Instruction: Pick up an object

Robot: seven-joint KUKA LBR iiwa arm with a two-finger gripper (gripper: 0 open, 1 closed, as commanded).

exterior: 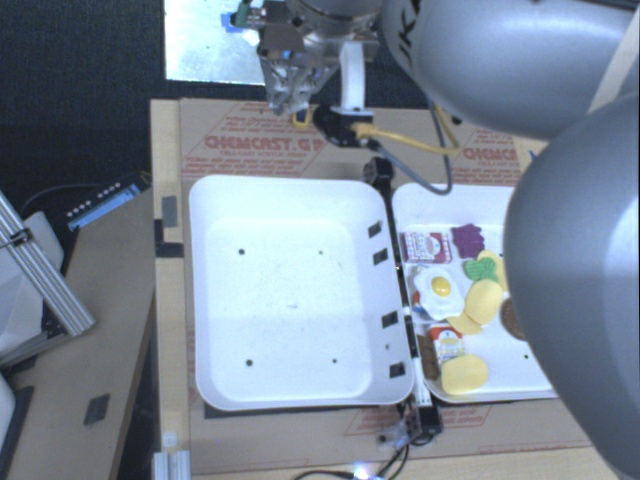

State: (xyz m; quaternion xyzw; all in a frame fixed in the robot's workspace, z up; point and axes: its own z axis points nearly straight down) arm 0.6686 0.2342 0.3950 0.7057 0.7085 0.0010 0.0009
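My gripper (291,96) hangs high over the back edge of the bench, beyond the far rim of the left bin (205,268). A small yellowish bit (301,119) shows just under its tip; I cannot tell whether it is a held object or part of the cable fitting. The right bin (405,203) holds several toy foods: a red and white packet (425,245), purple grapes (467,238), a fried egg (438,288), a yellow lump (484,301) and another yellow piece (464,373). The arm's grey body hides that bin's right part.
A yellow cable (400,140) runs from the wrist to the right. Black clips (383,258) line the divide between the bins. Cardboard (250,143) lies under both bins. An aluminium rail (40,278) stands at the left.
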